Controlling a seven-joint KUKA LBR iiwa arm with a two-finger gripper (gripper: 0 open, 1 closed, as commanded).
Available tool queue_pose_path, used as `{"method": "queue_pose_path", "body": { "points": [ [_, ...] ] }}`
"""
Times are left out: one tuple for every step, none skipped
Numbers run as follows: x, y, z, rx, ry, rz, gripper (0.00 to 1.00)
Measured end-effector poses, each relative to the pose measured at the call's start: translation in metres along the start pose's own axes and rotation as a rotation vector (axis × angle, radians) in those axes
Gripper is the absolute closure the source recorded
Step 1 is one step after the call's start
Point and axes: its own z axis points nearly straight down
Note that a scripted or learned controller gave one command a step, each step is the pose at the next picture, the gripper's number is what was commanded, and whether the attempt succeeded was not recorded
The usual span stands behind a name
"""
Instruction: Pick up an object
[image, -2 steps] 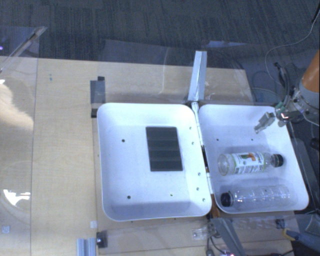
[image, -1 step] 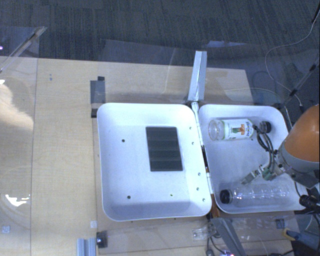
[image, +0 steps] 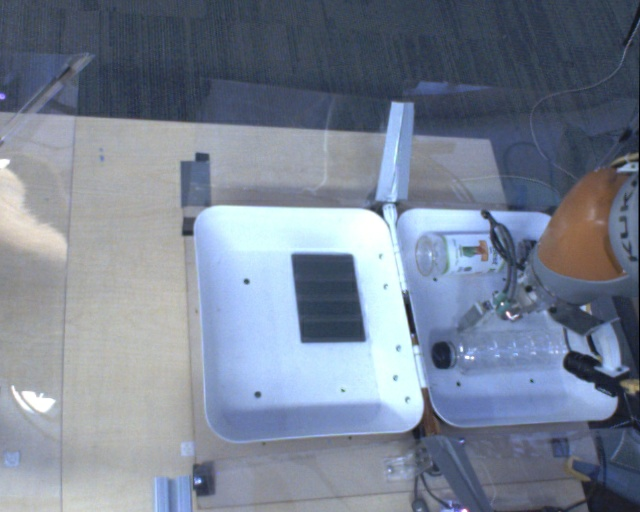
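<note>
In the right bin (image: 440, 400) a clear plastic bottle with a black cap (image: 500, 352) lies on its side near the front. A clear jar with a green and white label (image: 457, 253) lies at the back of that bin. My gripper (image: 497, 306) is down in the right bin between the two, just above the bottle and just in front of the jar. Nothing is visibly held in it. A dark ribbed rectangular block (image: 328, 297) lies flat in the middle of the left bin (image: 230, 380).
The arm's orange band (image: 588, 238) and grey wrist overhang the right bin's far right side. Cables (image: 500, 240) trail from the wrist over the jar. A metal divider post (image: 394, 165) stands behind the gap between the bins.
</note>
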Motion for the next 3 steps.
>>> {"method": "queue_pose_path", "body": {
  "points": [
    [-0.01,0.067,0.002,0.033,0.013,-0.072,0.0],
    [-0.011,0.08,0.003,0.07,0.022,-0.065,0.0],
    [-0.01,0.089,0.003,0.095,0.026,-0.02,0.0]
  ]
}}
